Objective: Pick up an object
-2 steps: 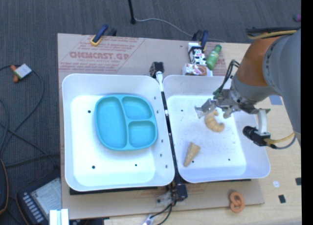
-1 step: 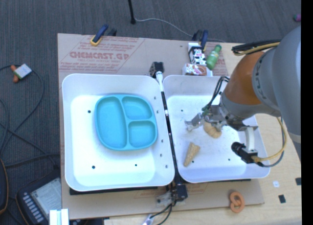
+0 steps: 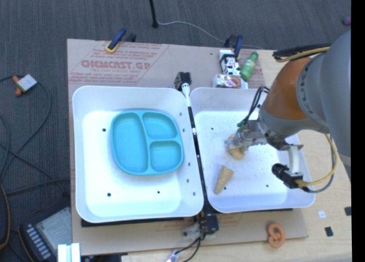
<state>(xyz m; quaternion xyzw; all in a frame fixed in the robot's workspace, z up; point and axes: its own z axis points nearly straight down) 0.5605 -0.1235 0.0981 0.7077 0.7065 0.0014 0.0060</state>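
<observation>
Left bin (image 3: pixel 91 141) holds blue tray (image 3: pixel 146 142); right bin (image 3: pixel 251 195), cone (image 3: pixel 223 179)

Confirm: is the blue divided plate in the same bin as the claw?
No: the blue plate lies in the left bin; the claw is over the right bin.

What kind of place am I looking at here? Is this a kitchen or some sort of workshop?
Probably a robotics lab or test bench, not a kitchen. A grey and orange robot arm reaches over two white bins set on a cardboard sheet, with loose cables trailing across grey carpet. A blue divided plate lies in one bin.
</observation>
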